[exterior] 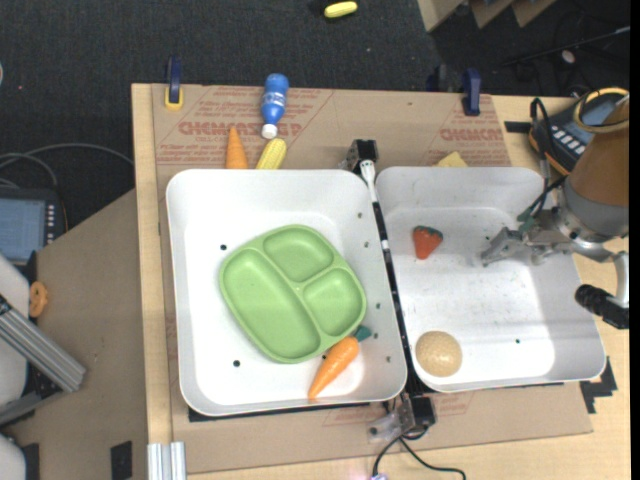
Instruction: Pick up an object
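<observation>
Camera view:
Landmark: green divided plate, lying in the left bin.
Carrot: an orange carrot touches the plate's near-right edge, same bin.
Right bin: just right of the plate's bin, the two walls meeting.
Strawberry: a red strawberry lies right of the plate, in the right bin's far-left part.
Bread roll: a tan roll sits in that bin's near-left corner.
Gripper: far right of the plate, over the right bin, well apart from the strawberry.
Claw: cannot tell whether spread or pressed together; nothing visibly between it.
Behind the plate's bin: a blue-and-white bottle, a second carrot and a yellow piece.
</observation>
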